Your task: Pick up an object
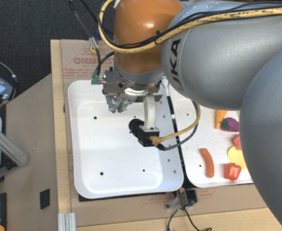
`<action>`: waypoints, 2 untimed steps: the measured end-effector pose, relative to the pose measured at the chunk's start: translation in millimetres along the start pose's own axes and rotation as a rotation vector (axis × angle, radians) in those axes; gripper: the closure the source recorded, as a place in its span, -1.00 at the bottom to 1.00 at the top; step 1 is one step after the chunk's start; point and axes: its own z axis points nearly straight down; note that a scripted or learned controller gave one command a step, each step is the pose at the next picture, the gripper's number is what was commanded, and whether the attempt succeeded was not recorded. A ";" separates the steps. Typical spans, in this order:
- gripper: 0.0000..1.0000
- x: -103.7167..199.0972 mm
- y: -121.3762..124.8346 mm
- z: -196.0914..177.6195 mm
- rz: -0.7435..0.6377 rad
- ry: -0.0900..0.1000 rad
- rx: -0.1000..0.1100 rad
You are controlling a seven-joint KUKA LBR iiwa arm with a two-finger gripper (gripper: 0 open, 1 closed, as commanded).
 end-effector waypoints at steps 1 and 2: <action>1.00 0.6 25.0 32.1 0.000 0.004 -0.010; 1.00 -30.1 26.8 -31.7 0.002 0.008 -0.023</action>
